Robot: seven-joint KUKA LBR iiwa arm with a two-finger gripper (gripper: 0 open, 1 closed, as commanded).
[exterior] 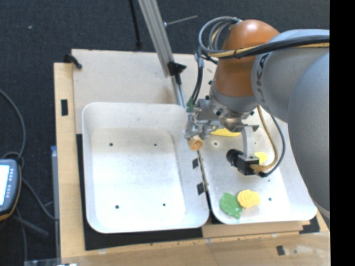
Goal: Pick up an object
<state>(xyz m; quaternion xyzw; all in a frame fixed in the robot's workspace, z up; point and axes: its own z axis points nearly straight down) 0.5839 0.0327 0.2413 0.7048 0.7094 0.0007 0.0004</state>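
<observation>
While our gripper hovers at centre frame over the right bin, grip state unclear, we judge picking not begun; next, descend onto the yellow toy.

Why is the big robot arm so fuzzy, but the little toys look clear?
In the camera view, the grey arm sits nearest the lens, so its edges look soft; the green toy and yellow toy in the right bin look sharper. Light is even, shadows faint, and the left bin looks bright white without harsh glare.
</observation>
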